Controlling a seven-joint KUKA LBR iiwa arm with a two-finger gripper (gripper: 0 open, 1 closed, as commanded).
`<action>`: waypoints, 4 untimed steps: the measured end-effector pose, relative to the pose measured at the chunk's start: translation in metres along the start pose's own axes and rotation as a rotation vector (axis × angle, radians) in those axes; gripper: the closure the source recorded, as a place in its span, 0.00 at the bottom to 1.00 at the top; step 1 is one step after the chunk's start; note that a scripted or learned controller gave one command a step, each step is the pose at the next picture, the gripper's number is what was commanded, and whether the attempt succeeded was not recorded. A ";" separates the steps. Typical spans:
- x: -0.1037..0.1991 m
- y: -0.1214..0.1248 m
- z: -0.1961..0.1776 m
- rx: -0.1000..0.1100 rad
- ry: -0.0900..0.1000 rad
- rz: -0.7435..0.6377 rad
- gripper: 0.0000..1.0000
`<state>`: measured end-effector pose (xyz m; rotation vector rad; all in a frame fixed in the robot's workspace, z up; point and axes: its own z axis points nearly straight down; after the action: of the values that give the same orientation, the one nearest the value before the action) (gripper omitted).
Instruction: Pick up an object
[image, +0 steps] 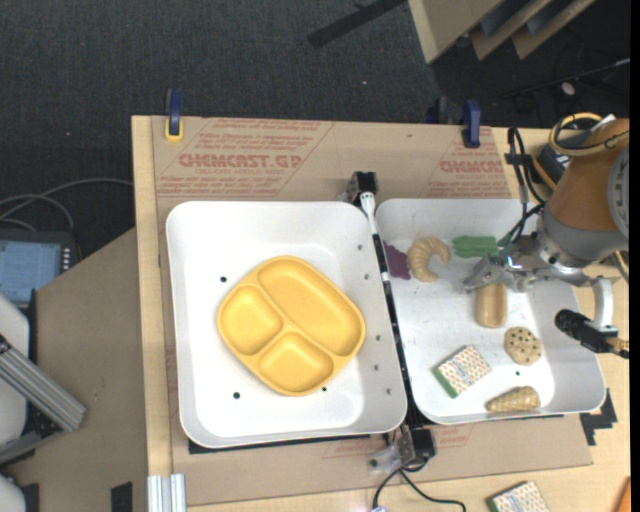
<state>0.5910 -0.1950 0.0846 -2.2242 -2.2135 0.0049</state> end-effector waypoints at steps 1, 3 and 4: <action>0.002 0.003 -0.011 -0.006 -0.002 -0.005 1.00; 0.163 -0.001 -0.107 -0.016 0.003 -0.014 1.00; 0.102 0.005 -0.198 -0.017 -0.005 0.000 1.00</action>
<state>0.5974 -0.0935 0.2827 -2.2350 -2.2253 -0.0082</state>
